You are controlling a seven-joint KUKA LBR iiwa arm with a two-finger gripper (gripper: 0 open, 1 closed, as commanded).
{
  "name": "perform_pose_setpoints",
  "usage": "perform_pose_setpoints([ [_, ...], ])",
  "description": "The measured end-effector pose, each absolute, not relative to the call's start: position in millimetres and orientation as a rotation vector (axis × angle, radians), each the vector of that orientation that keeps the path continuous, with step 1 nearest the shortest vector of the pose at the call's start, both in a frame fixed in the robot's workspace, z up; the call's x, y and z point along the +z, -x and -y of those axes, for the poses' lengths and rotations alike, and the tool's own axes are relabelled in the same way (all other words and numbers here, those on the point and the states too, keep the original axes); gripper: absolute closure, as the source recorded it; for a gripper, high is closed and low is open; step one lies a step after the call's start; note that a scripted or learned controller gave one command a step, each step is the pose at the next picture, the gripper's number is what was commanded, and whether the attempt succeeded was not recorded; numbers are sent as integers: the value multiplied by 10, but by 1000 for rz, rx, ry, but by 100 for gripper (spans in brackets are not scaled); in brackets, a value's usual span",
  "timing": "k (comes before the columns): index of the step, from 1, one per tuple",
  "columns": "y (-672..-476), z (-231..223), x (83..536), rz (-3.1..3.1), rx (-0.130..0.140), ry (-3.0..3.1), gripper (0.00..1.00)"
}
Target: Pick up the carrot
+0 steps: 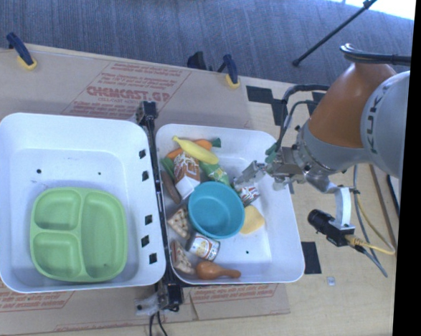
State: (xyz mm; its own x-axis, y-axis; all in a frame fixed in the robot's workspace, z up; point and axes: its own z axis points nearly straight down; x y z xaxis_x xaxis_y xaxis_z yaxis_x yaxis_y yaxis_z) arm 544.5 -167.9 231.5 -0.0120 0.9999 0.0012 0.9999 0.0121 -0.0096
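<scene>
Orange carrot [204, 144] lies at the far end of the right bin [287, 226], beyond the blue bowl [215, 209] and touching a banana [195, 150]; the gripper [251, 172] hovers right of the bowl, empty, its opening unclear

We observe the arm [358, 116] entering from the right, its orange band uppermost and the grey wrist [326, 161] below it, angled down and to the left. We note the gripper [252, 175] extended leftward at a low tilt, metallic; its finger state we cannot determine.
</scene>
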Motion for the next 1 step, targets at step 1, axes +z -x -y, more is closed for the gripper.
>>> perform_pose_setpoints([
  [1, -5879, 1483, 3831, 2360, -2, 2092, 0],
])
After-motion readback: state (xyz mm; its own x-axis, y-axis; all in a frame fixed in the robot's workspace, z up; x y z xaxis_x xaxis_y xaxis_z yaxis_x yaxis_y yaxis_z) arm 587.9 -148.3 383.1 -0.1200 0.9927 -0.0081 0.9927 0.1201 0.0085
